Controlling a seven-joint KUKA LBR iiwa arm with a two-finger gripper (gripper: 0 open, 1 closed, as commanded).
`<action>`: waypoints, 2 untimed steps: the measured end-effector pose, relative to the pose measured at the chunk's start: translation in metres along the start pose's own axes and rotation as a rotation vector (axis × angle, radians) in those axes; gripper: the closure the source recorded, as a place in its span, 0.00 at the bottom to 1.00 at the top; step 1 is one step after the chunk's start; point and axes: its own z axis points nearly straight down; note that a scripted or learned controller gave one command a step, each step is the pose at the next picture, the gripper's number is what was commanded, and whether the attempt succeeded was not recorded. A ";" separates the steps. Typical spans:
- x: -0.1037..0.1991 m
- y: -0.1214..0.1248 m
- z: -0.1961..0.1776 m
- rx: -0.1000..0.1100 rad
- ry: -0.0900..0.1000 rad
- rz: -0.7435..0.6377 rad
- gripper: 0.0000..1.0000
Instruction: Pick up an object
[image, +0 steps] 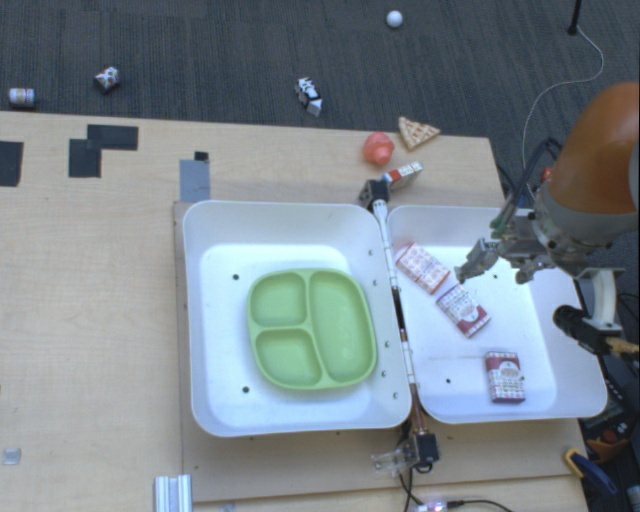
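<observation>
While the gripper (497, 262) hangs above the right bin (560, 400), nothing is seen between its fingers, which look spread part-way, so no object is held. Three small boxes lie in that bin: one (421, 267) near the upper left corner, one (463, 309) just below and to the right of it, close under the fingertips, and a red-fronted one (504, 377) lying apart near the bin's front. The middle box is judged the nearest target. For a clean grasp, the fingers are best turned so that they close across its narrow sides, and lowered straight down. Care is needed because the upper box lies just beside it and could be nudged or caught along with it.

The left bin (200, 330) holds a green divided tray (311, 329). Both bins rest on a pale wooden bench (90, 300), marked with dark patches of tape. At its back edge a red ball (378, 148) and a toy pizza slice (418, 131) are seen, and beyond it a dark carpet (220, 50) is strewn with a few small bits.
</observation>
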 end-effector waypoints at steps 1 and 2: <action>-0.025 -0.022 0.142 -0.005 -0.002 0.003 0.00; -0.024 -0.020 0.130 -0.011 -0.003 0.001 1.00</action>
